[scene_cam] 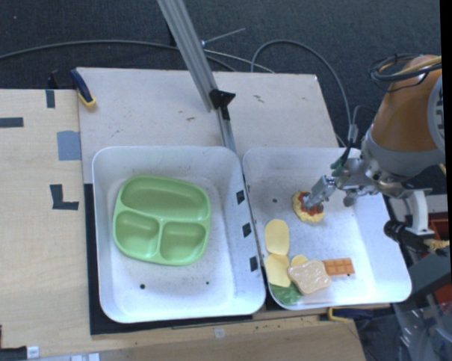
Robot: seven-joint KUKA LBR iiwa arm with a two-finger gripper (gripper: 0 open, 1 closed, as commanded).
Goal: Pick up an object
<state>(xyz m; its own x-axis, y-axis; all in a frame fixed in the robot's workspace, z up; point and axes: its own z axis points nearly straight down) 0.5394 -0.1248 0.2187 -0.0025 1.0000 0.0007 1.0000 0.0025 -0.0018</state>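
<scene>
Seemingly unlabelled, the pincer (313, 200) touches a small yellow-red toy (309, 210) (grip state unclear).

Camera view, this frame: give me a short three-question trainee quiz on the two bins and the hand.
1. True or false: the green divided plate lies in the right bin.
2. Which item is the hand directly over?
A. the small yellow and red toy food
B. the orange waffle piece
C. the toast slice
3. Fill in: the plate has ___ compartments.

Key: 1 false, it lies in the left bin; 2 A; 3 three.
</scene>
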